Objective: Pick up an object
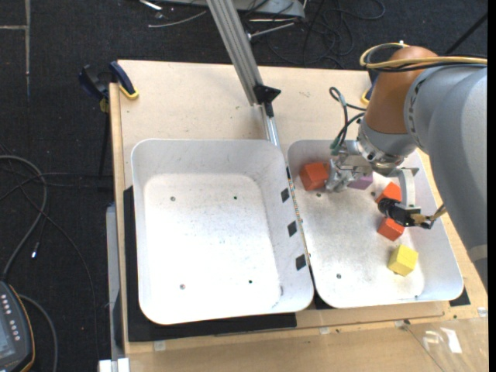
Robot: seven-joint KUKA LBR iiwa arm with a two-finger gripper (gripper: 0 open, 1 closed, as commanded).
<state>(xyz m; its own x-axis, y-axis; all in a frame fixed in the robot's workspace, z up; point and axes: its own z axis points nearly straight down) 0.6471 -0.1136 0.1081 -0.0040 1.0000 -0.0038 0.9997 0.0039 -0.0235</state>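
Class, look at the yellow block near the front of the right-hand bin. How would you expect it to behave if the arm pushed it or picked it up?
The yellow block has flat faces and corners, so it would probably slide, not roll. It looks rigid, so it should keep its shape when squeezed. It lies apart from the orange blocks, so a push would likely move it alone.

Matt white plastic bins [147, 208], speckled.

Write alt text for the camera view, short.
A grey KUKA arm with an orange band reaches from the right into the right bin, its gripper low beside an orange block. Two more orange blocks, a yellow block and a purple piece lie nearby.
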